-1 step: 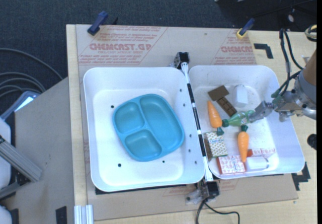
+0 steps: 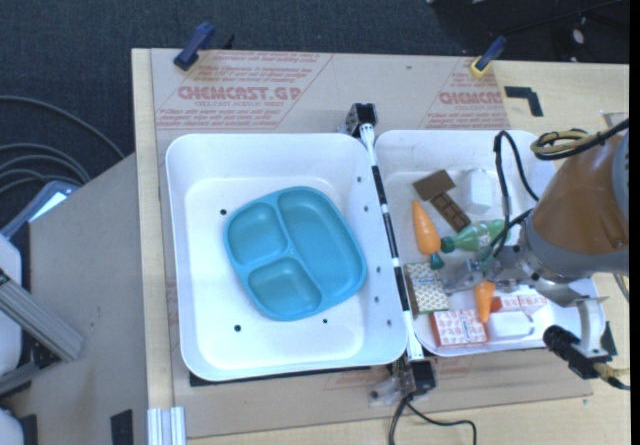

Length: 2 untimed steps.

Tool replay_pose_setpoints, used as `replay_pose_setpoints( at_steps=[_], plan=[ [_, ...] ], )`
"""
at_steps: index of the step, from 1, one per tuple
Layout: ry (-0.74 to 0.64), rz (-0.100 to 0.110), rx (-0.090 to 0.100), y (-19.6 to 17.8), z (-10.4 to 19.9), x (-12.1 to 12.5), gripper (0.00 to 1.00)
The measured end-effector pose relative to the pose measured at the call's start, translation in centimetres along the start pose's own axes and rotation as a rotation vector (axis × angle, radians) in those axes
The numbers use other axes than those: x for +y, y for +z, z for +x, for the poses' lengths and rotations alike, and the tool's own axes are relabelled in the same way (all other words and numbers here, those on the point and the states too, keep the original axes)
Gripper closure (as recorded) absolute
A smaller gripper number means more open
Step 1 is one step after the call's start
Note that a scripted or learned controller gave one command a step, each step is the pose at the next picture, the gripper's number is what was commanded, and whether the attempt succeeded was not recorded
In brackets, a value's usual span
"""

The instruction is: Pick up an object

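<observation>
Blue tray [image 2: 295, 253] centred, white bin [image 2: 190, 233] margins open.

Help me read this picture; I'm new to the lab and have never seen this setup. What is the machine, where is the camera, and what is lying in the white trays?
This is one camera fixed above a bench, looking down at a slant. The grey and orange bulk at the right is a robot arm reaching in over the right bin; its gripper is down among the objects there, so I cannot tell whether it holds anything. The left bin holds a blue divided plate. The right bin holds small items: an orange toy carrot, a brown block, a green bottle, a red and white box, and others partly hidden by the arm.
</observation>
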<state>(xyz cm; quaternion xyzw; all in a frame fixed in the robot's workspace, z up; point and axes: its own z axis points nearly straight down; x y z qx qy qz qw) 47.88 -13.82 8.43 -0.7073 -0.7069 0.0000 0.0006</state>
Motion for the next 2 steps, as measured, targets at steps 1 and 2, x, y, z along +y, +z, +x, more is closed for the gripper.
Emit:
replay_pose_setpoints(
  at_steps=[1, 2],
  plan=[
    [0.001, -0.001, -0.001, -1.0, 0.0, 0.0, 1.00],
    [-0.002, -0.001, 0.000, -10.0, 5.6, 1.8, 1.00]
  ],
)
